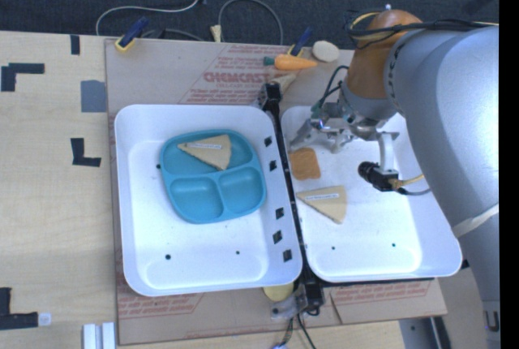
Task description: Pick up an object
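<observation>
Two shallow white bins are seen side by side on the bench. In the left bin [138, 258] a blue divided tray [212, 177] is placed, with a tan wedge [209, 151] resting in its upper compartment. In the right bin [389, 258] two loose things lie near the dividing wall: a small brown toast-like piece [305, 164] and, just below it, a pale sandwich wedge [326, 202], the two lying apart.

The gripper [324, 132] is held low over the upper left part of the right bin, just above and to the right of the brown piece, presumably so that a descent onto it can be made. The wrist hardware is cluttered and small in this view, so whether the claw is open or closed cannot be told; nothing is seen held by it.

The brown piece is judged the likeliest target, being nearest the tool. Its closeness to the bin wall may leave little room on that side, which could cause a missed grasp.

Beyond the bins, an orange carrot-like toy [293, 62] and a pale egg-like object [325, 51] lie on the cardboard.
</observation>
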### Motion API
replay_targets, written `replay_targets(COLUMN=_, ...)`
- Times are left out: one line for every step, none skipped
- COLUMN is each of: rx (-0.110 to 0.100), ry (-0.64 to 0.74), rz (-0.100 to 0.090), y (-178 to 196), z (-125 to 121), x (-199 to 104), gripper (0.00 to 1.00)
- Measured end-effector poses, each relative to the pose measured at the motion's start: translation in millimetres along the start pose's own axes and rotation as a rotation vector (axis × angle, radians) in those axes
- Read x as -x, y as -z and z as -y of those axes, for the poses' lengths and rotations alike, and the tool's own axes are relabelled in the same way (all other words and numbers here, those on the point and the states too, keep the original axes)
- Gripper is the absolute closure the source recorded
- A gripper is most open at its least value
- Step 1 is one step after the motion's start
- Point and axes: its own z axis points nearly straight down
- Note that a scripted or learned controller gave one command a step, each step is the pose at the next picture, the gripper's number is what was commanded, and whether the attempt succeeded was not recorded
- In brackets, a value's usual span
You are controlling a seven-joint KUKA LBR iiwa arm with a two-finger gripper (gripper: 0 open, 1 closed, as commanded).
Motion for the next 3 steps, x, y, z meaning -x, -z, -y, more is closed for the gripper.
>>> replay_targets(rx=0.002, ry=-0.001, rz=0.002, y=0.9, z=25.0, x=-0.2, gripper=0.00)
replay_targets(rx=-0.003, ry=-0.001, rz=0.000, y=0.1, z=8.0, x=-0.4, gripper=0.00)
replay_targets(rx=0.003, ry=-0.001, rz=0.002, y=0.9, z=25.1, x=0.2, gripper=0.00)
